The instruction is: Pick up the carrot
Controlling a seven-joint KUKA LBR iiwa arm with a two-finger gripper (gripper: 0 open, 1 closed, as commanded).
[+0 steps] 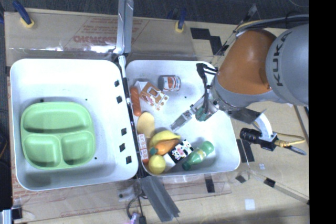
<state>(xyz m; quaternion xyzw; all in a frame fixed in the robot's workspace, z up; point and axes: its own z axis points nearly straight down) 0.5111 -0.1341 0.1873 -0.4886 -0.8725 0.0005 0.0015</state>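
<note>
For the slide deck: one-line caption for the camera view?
KUKA arm's tool hovers in the right bin above the carrot among toy food; green tray in left bin.

Carrot (164, 147) in right bin (223, 68)

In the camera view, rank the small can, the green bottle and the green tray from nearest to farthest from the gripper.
From the gripper:
1. Small can, up and slightly left, in the right bin.
2. Green bottle, lower right; too close to the can to rank firmly.
3. Green tray, far left, in the left bin.
</note>
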